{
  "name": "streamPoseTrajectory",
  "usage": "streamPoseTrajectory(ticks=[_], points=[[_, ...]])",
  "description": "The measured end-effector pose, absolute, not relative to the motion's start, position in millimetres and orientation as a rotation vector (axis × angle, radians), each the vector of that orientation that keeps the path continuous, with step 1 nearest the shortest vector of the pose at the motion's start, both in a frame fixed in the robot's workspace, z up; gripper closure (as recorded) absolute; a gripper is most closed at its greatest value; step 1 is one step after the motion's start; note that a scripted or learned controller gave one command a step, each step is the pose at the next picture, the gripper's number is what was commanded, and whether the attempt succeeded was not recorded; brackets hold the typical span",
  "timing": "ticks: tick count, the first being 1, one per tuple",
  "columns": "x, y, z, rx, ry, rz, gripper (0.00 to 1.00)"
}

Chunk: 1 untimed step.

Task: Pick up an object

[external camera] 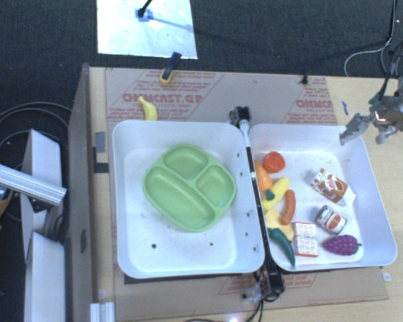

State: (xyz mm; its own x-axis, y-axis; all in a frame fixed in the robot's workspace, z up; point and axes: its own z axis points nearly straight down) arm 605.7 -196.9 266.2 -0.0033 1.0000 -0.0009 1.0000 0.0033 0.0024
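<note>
My gripper [367, 131] hovers over the far right corner of the right bin [374, 200], open, with nothing between its fingers. Below it in that bin lie a red-and-white carton [329, 186], a small can [330, 219], purple grapes [341, 245] and a red-and-white box [305, 239]. Along the bin's left side are a red tomato [274, 161], an orange carrot [262, 178], a yellow piece [277, 190], a red sausage [288, 206] and a green pepper [282, 244]. The nearest item, the carton, is well apart from the fingers.
The left bin [136, 247] holds a green divided plate [189, 186]. A yellow banana [148, 109] lies on the cardboard behind the left bin, and a yellow-and-blue tool [168, 69] farther back. A black divider [252, 180] runs between the bins.
</note>
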Motion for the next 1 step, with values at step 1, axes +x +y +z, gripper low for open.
streamPoseTrajectory(ticks=[1], points=[[605.2, -132.5, 196.5, 2.215, 2.235, 0.0, 0.0]])
